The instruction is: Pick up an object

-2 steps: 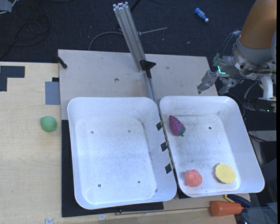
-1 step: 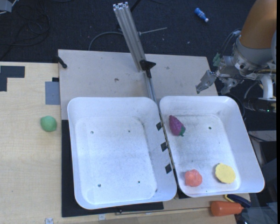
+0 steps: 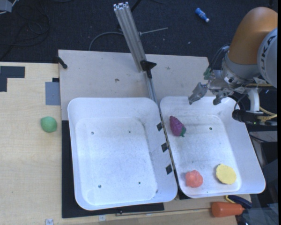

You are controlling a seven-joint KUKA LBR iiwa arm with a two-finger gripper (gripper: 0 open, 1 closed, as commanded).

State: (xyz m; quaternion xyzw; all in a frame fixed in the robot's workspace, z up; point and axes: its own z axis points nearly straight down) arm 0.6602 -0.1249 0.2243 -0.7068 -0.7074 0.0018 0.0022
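In the right bin (image 3: 246, 144) lie three objects: a purple grape-like piece (image 3: 177, 125) near its left wall, a red-pink lump (image 3: 194, 178) at the front, and a yellow round piece (image 3: 225, 174) at the front right. My gripper (image 3: 207, 96) hangs over the bin's back edge, up and to the right of the purple piece. Its two fingers stand spread apart with nothing between them.
The left bin (image 3: 79, 125) sits beside the right one. A green ball (image 3: 48, 124) rests on the wooden bench at far left. An orange item (image 3: 227, 209) lies in front of the right bin. A metal rail (image 3: 133, 39) slants up behind the bins.
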